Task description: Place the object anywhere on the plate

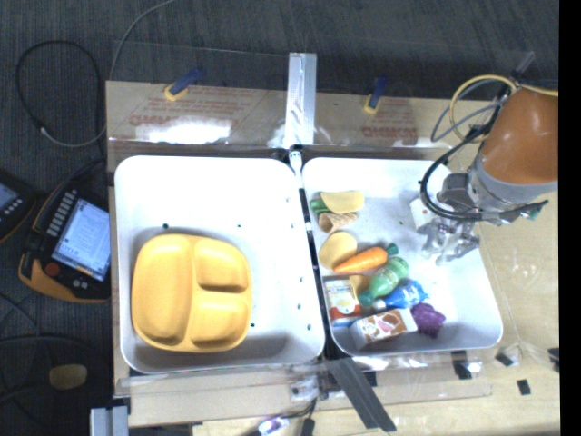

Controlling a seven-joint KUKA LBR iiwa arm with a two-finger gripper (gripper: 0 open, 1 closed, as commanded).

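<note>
- Tabletop [526,334], near edge: bears two white bins side by side.
- Right bin [472,321], near end: a carton [381,325] beside purple grapes [428,317], a small packet [340,295], and a blue bottle [406,294] touching a green one [384,277].
- Right bin, middle: a carrot [361,260] lying across a pale round piece [336,245]; these toys are the candidates for the task's object, all crowded together.
- Right bin, far end: a yellow wedge [340,202] over a tan piece [339,220].
- Left bin [209,175]: yellow sectioned plate [191,291] towards its near end, nothing on it.
- Claw [449,242]: hangs over bare floor at the right bin's outer side, apart from the toys; nothing seen between its tips, and cannot tell whether it is released or clenched.
- Risk, as judged: the toys touch, so a descent may nudge a neighbour or pinch two at once; the rounded carrot and bottles could slip free during the carry over the bin walls.
</note>
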